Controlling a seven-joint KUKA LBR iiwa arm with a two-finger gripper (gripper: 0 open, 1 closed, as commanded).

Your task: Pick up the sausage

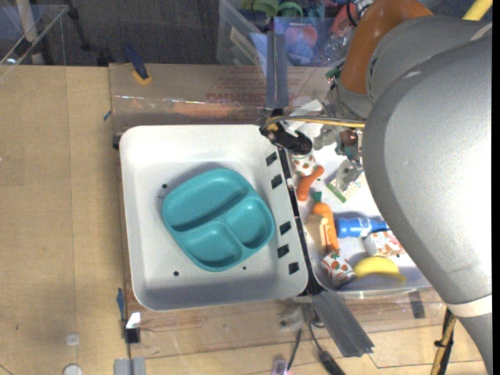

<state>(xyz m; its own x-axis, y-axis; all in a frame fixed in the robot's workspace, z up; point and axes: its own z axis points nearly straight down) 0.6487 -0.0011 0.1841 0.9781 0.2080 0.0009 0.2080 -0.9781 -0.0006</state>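
Nearest the camera in the right-hand shallow white bin, a yellow plastic banana lies beside a small white printed carton, with a blue bottle just behind them. Crowded along the bin's left wall are a pale orange stubby cylinder, a small orange lump and a reddish-orange curved tube. I take the curved tube to be the sausage, though the cylinder could be mistaken for it, so a grasp on the wrong toy is one risk. Another is the tight packing. The sausage lies close to the wall and its neighbours, so a descent may jam on the rim or nudge it aside and come up with nothing. The left-hand white bin holds a teal divided plate, well apart from all this. The bulky grey arm covers the right bin's far right side, hiding whatever lies there. The gripper hangs near the sausage among blurred clutter, and I cannot tell whether it is released or clenched. Beyond, a clear storage box of coloured toys is cut off.
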